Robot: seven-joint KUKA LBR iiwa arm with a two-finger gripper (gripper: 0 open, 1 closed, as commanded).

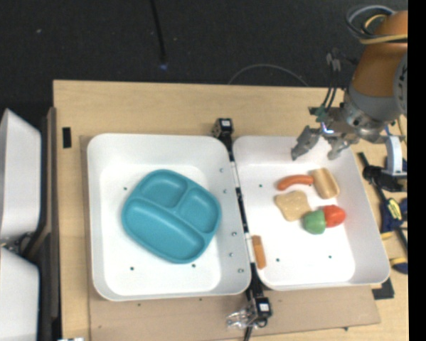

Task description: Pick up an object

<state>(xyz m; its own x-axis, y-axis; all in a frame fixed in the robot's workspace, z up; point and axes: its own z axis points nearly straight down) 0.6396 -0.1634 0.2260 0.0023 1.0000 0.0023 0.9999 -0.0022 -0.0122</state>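
My gripper (321, 148) hangs open over the far edge of the right bin (298, 272), its two fingers spread with nothing between them. Just below it lie a red sausage (294, 182) and a tan bread roll (325, 183). A beige toast slice (291, 205), a green round piece (313, 222) and a red piece (334, 215) sit together in the bin's middle. An orange carrot stick (257, 251) lies near the bin's left wall.
The left bin (106, 261) bears a teal divided plate (171, 214). Black clips (222, 128) sit where the bins meet. Tools and cables (392, 190) lie on the bench right of the right bin. White boxes (13, 212) stand at far left.
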